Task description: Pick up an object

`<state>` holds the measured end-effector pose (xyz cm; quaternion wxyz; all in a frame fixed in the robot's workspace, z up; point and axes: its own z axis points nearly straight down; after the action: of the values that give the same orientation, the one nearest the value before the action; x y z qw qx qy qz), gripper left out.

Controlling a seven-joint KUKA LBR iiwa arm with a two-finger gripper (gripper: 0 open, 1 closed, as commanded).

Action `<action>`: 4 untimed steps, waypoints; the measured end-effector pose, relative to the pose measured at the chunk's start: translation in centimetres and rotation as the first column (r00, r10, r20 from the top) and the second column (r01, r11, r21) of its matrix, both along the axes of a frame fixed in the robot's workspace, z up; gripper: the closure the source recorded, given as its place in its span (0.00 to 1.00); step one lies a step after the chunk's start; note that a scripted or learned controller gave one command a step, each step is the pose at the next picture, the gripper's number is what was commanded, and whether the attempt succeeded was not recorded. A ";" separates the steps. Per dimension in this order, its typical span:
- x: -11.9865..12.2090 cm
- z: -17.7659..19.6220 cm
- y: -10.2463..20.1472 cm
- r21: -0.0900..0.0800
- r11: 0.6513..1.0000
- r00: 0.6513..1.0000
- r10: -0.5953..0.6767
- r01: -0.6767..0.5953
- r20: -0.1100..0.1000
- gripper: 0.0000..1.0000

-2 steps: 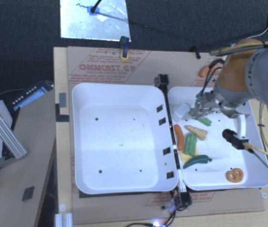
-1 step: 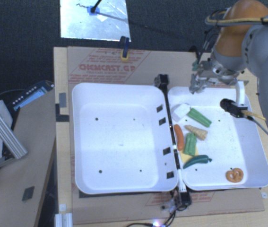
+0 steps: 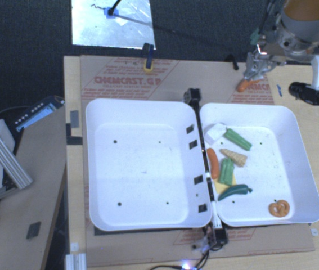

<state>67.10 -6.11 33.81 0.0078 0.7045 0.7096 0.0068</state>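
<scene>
The tool (image 3: 253, 75) pinches a small orange object (image 3: 243, 85) (shape unclear) beyond the right bin (image 3: 302, 151).

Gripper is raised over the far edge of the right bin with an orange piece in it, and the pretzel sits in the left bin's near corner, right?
Not quite. The camera view shows the pretzel in the right bin, near corner. The gripper is raised beyond that bin's far edge with an orange piece at its fingertips.
</scene>
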 end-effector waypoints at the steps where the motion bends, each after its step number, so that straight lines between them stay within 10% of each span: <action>1: -0.3 18.5 0.4 -0.001 1.000 1.000 -0.001 0.001 0.001 1.00; 4: -0.2 19.7 1.8 0.001 1.000 1.000 -0.002 0.002 -0.019 1.00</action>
<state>66.86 -4.29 53.49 0.0011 0.7054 0.7088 0.0005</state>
